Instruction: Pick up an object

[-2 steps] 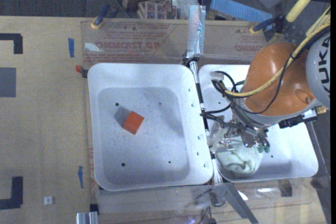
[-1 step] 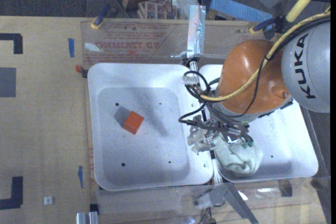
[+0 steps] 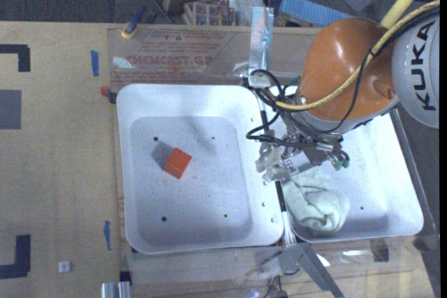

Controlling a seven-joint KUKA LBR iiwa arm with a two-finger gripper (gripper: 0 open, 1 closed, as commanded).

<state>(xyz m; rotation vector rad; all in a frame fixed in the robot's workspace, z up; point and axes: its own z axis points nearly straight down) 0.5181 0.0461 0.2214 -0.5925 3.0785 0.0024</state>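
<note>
Arm: the grey KUKA arm [image 3: 419, 73] with the orange band [image 3: 346, 70] comes in from the upper right of the frame and covers the upper part of the right bin [image 3: 398, 220].
Left bin: the left bin [image 3: 140, 115] fills the middle of the frame; it holds the orange block and a small grey piece.
Cloth: a pale, crumpled cloth [image 3: 318, 202] lies in the lower left corner of the right bin, near the wall between the two bins. It looks soft and folded, with no clear long axis.
Claw: the gripper [image 3: 279, 167] hangs at the dividing wall, at the upper left edge of the cloth. Cables and metal parts hide its tips, so I cannot tell its state.
Key relation: the cloth lies just below and right of the claw in the frame, very near; I judge it the likely target.
Orange block: the orange block [image 3: 178, 162] sits in the left bin, well apart to the left of the claw. It is small and box-shaped, turned at a slant.
Grey piece: the grey piece [image 3: 162, 152] touches the block at its upper left.
</note>
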